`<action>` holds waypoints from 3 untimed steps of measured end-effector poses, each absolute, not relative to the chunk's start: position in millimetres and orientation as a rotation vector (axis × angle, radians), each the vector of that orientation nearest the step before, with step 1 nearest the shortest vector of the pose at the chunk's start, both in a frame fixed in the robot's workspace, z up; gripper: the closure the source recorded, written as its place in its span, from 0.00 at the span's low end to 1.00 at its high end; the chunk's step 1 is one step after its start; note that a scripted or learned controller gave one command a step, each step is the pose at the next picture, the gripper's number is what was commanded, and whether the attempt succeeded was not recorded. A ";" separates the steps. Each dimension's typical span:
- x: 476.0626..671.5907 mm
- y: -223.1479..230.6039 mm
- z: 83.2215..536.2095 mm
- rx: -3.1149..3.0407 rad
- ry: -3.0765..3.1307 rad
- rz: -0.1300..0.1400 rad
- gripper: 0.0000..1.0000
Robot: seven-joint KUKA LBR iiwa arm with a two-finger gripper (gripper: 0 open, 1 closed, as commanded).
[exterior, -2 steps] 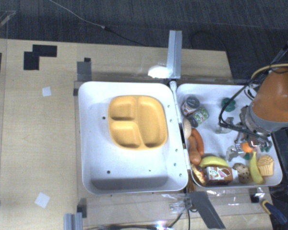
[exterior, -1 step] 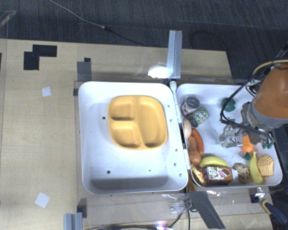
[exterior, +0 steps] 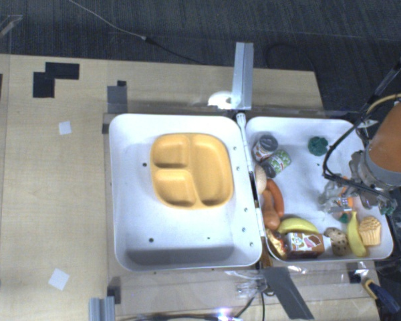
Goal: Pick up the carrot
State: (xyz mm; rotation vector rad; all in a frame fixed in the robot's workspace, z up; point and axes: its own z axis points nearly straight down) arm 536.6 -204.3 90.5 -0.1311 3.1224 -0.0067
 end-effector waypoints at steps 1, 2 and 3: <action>536.4 -204.0 89.7 -0.132 3.123 -0.007 0.00; 542.0 -166.3 89.7 -0.117 3.125 -0.005 0.00; 545.9 -165.5 103.2 -0.125 3.113 -0.009 1.00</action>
